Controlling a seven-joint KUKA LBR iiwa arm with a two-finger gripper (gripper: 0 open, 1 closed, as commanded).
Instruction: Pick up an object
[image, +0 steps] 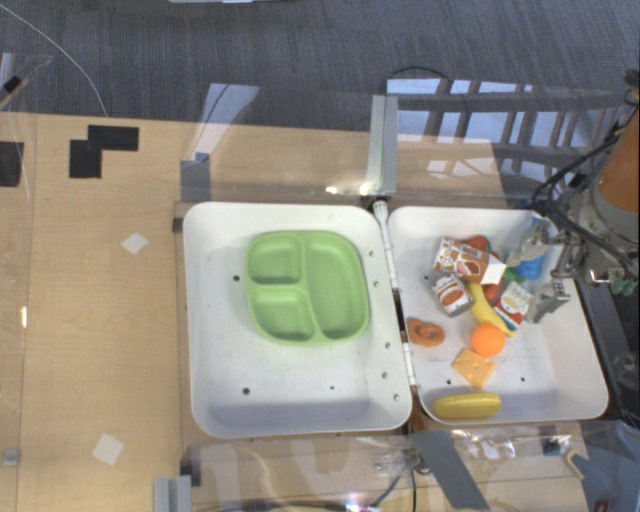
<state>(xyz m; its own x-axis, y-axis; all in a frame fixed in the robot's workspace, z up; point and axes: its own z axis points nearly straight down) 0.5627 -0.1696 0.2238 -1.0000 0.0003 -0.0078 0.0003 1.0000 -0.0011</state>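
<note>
A grey robot arm with an orange band enters at the right edge of the frame, in its upper half. Its gripper (548, 268) hangs low at centre right, two grey fingers (553, 298) spread apart and angled down-left, nothing visible between them.

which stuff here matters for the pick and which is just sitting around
For the job: gripper; right bin holding orange ball, banana, yellow piece, cracker, food packets.

Lying about: left bin, green divided plate.
</note>
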